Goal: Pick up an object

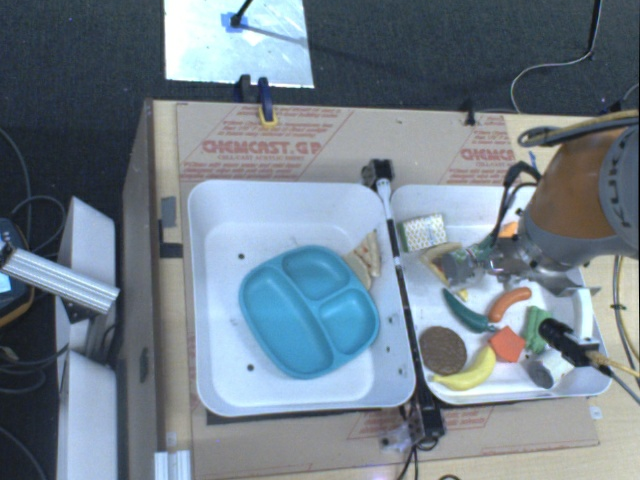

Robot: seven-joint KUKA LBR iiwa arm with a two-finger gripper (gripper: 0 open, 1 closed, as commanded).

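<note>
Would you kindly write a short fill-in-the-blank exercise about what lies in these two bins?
1. The blue divided plastic plate lies in the ____ bin.
2. The yellow banana touches the round ____ cookie.
3. The robot's hand hovers over the ____ bin.

Missing words: left; brown; right

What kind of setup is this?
Likely a robot grasping test bench: two white bins side by side, toy food like a banana, a KUKA arm reaching in, cables around.

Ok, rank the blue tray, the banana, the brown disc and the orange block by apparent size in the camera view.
1. blue tray, largest by far.
2. banana and brown disc: too alike to rank.
3. orange block, smallest.
</note>
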